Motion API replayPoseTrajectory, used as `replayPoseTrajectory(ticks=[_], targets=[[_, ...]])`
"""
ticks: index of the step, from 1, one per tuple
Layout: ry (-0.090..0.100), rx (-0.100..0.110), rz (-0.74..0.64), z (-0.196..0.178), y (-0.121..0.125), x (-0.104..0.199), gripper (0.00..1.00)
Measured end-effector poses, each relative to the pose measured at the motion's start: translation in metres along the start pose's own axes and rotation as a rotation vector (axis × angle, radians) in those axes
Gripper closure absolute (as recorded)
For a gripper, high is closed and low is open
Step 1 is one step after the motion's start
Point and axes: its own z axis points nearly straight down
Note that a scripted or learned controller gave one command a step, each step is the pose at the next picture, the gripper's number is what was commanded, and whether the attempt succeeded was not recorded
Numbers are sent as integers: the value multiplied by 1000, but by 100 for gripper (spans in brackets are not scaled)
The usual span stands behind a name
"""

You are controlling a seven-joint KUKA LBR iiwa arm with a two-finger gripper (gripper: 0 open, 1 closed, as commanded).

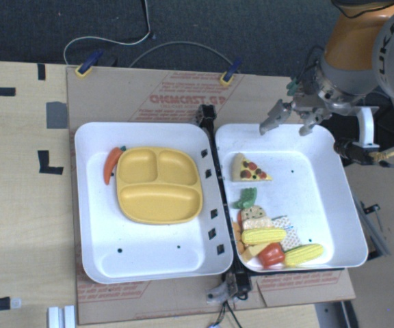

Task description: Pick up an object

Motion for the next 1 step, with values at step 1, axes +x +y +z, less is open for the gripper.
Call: replayPoseTrajectory(ticks=[1], targets=[[1, 9, 0, 80, -5, 19, 0]])
